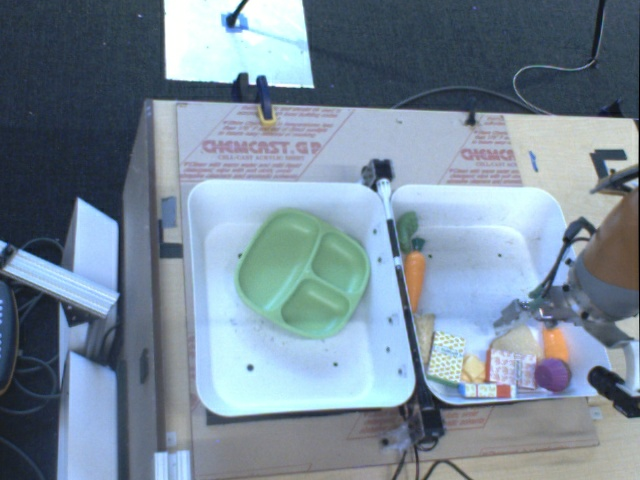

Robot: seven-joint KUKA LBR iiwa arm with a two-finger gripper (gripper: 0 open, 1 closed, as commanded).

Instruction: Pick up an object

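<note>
The right bin (pixel 480 218) holds several toy foods. An orange carrot (pixel 413 276) with a green top lies along its left wall. At the front lie a yellow patterned packet (pixel 447 356), a red and white box (pixel 512 367), a beige slice (pixel 516 341), a small orange piece (pixel 556 345) and a purple ball (pixel 553 374). My gripper (pixel 527 313) reaches in from the right and hangs low over the bin, just above the beige slice and the orange piece. I see nothing held in it.
The left bin (pixel 225 368) carries a green divided plate (pixel 303 272), tilted. A black rail (pixel 398 278) runs between the two bins. The arm's orange band (pixel 612 258) stands over the right bin's right rim.
</note>
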